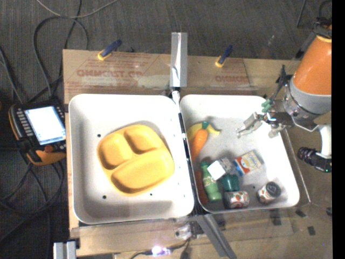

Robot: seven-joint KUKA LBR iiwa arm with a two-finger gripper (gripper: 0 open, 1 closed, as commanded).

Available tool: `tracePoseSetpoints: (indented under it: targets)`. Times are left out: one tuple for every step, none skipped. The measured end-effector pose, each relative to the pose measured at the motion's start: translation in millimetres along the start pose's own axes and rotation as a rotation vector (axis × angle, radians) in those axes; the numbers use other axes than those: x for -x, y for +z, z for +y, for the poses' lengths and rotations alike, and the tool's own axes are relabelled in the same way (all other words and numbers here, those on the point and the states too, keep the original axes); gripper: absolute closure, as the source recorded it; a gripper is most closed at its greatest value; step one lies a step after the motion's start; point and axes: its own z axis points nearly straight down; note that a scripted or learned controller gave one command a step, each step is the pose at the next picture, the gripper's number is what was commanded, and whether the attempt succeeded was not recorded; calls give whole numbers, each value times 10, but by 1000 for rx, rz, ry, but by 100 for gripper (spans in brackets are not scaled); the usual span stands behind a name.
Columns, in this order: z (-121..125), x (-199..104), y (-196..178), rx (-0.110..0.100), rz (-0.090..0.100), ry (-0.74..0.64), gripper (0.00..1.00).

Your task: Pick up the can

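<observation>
You see two shallow white bins side by side on the bench [75, 85]. The left bin [81, 144] holds a yellow divided tray [136, 158]. The right bin [285, 161] holds the clutter. Against its left wall lies an orange toy carrot [199, 139] with a yellow piece [213, 128], perhaps a banana, just behind it. Toward the near edge, a green bottle [211, 188] lies with a white block [216, 170] on it, a dark green cup-like item [230, 182] is beside it, and a small red-and-white carton [249, 162] sits just right of these.

The can [236, 199], red with a pale label, lies on its side at the near wall, touching or almost touching the green items. A second small round container [268, 192] with a dark top sits just right of it.

The tool [251, 124] hangs over the far, bare part of the right bin, its fingers spread apart and gripping nothing. The can lies well apart from it, nearer you, with the carton between them.
</observation>
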Motion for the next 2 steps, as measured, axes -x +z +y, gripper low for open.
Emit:
tracePoseSetpoints:
  targets:
    - [3, -11, -82, -2, 1, -2, 100]
    - [2, -6, -82, -2, 0, -1, 0]
